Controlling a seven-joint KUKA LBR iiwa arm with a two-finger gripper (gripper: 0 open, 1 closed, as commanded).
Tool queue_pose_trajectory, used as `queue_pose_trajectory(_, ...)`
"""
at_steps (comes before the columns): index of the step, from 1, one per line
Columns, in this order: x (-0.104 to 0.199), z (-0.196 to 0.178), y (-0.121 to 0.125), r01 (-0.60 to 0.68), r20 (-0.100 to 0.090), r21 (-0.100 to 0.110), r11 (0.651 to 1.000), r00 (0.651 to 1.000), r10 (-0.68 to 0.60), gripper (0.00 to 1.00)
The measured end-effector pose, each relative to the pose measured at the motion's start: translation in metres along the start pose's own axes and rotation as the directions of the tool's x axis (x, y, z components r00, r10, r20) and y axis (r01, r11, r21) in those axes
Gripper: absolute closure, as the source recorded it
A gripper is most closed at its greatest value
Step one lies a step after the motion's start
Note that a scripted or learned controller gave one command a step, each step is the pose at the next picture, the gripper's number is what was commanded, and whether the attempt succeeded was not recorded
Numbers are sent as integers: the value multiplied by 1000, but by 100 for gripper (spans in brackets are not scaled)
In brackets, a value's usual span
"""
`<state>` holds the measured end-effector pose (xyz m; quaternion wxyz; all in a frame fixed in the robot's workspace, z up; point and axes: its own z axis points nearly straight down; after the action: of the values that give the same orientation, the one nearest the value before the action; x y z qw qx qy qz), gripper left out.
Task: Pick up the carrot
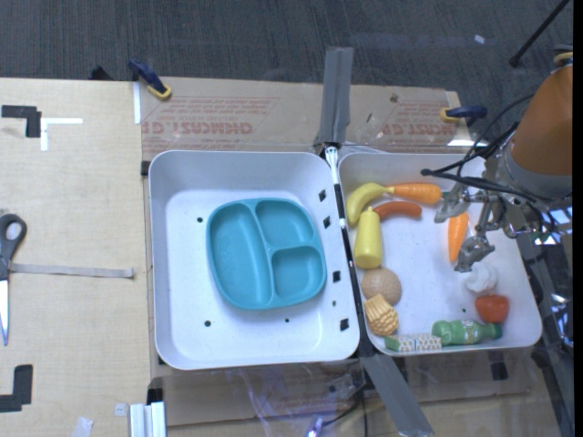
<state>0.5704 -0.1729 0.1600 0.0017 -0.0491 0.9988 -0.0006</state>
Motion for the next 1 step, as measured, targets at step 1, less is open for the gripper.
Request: queue_pose_trajectory(1,-28,67,-16,-27,1,0,1000,1000,27,0)
